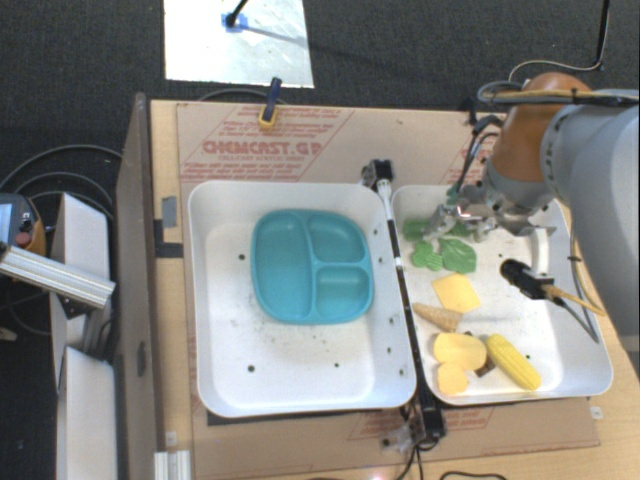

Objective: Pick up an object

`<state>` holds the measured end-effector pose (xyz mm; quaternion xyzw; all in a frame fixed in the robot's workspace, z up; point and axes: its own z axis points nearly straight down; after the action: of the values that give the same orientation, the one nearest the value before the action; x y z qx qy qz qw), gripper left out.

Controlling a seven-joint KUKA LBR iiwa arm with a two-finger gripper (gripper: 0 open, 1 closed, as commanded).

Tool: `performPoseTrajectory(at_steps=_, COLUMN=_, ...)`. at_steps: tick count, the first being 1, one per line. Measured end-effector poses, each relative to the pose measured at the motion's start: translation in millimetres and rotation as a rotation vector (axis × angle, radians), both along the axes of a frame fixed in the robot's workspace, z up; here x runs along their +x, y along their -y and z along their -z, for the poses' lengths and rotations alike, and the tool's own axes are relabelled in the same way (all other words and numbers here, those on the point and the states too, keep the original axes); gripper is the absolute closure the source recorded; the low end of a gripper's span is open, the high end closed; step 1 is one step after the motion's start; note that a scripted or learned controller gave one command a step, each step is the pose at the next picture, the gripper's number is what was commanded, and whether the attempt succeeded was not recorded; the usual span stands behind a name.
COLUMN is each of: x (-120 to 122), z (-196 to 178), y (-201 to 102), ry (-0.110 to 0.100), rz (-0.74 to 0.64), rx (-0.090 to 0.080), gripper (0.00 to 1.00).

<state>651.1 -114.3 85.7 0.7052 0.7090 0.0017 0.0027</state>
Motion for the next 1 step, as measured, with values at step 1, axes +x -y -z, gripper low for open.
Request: performPoseTrajectory(at_steps=1, x=-72.0, z=-0.7, y=-30.5, ry=-0.003, rz=0.004, rx=0.001, gripper=0.00)
